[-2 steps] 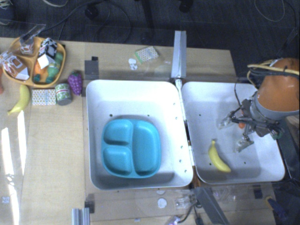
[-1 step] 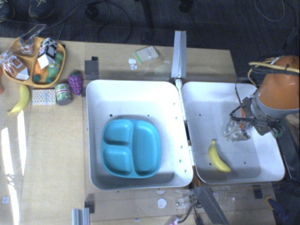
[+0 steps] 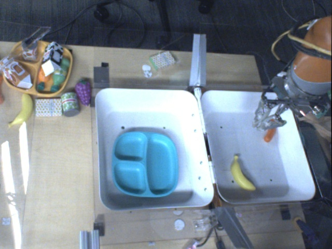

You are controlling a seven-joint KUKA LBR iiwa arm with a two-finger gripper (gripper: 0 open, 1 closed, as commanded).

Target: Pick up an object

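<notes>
My gripper [image 3: 270, 119] hangs over the upper right part of the right bin [image 3: 228, 113]. A small orange carrot-like piece [image 3: 268, 135] lies just below the gripper tip, touching or nearly touching it. Nearer the front of the same bin lies a yellow banana [image 3: 241, 174], well apart from the gripper. The left bin [image 3: 109, 108] holds a blue divided plate [image 3: 147, 163].
On the bench at far left stand a yellow bowl of toys [image 3: 41, 66], a purple grape bunch [image 3: 83, 91], a small can [image 3: 69, 104] and a second banana [image 3: 22, 111]. A metal post [image 3: 196, 61] rises between the bins at the back.
</notes>
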